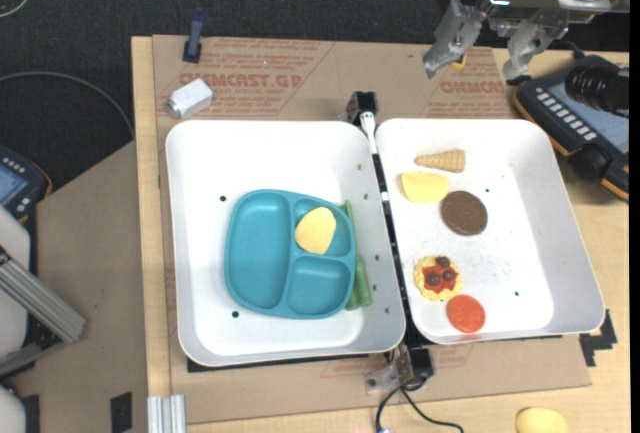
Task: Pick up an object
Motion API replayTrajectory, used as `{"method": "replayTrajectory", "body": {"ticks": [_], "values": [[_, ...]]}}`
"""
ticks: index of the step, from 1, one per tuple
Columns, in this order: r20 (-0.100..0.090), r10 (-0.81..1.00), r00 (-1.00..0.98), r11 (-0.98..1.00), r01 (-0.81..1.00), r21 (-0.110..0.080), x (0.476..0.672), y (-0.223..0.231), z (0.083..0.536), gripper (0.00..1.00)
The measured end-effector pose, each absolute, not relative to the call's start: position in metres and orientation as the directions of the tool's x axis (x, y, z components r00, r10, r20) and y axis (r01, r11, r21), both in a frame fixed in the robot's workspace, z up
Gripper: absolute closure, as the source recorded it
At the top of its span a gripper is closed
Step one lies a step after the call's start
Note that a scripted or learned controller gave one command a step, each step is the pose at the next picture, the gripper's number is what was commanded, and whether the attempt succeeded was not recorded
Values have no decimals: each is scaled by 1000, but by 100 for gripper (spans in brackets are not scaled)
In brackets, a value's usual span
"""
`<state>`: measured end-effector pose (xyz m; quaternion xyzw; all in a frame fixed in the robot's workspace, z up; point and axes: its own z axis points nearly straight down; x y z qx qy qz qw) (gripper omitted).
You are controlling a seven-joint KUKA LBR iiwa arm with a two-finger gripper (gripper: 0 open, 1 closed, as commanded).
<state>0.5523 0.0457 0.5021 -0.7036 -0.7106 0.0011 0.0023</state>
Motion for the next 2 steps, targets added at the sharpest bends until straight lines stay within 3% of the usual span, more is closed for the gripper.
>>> {"method": "replayTrajectory", "body": {"ticks": [1, 2], "values": [[1, 1000, -11, 11, 1000, -5, 508, 128, 475, 0], [-4, 1000, -9, 9, 1000, -19, 475, 212, 304, 0]]}}
